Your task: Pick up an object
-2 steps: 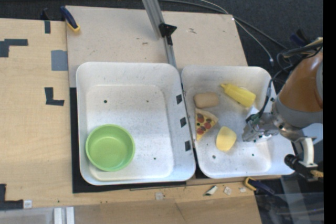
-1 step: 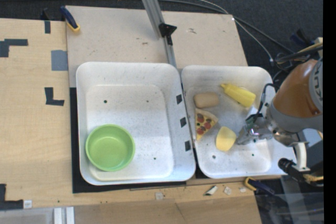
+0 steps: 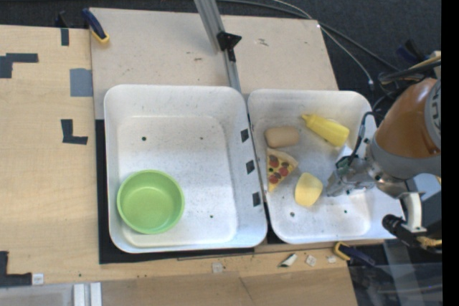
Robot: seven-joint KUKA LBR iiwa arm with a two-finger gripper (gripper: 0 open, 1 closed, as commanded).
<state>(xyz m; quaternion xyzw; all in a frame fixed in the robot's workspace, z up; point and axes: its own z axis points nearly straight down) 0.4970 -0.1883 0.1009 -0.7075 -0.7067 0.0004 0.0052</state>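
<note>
The right bin [image 3: 315,226] holds a yellow mustard bottle [image 3: 326,129] lying on its side, a tan bread roll [image 3: 282,136], a pizza slice [image 3: 279,169] and a pale yellow cheese wedge [image 3: 308,190]. My gripper [image 3: 343,179] reaches down into the right bin from the right, just right of the cheese wedge and below the mustard bottle. Nothing shows between its fingers. The orange band of the arm [image 3: 405,129] hangs over the bin's right edge.
The left bin [image 3: 172,111] holds a green bowl [image 3: 150,201] in its near left corner. A metal pole [image 3: 208,3] rises behind the bins. Cables run across the dark floor at the back right.
</note>
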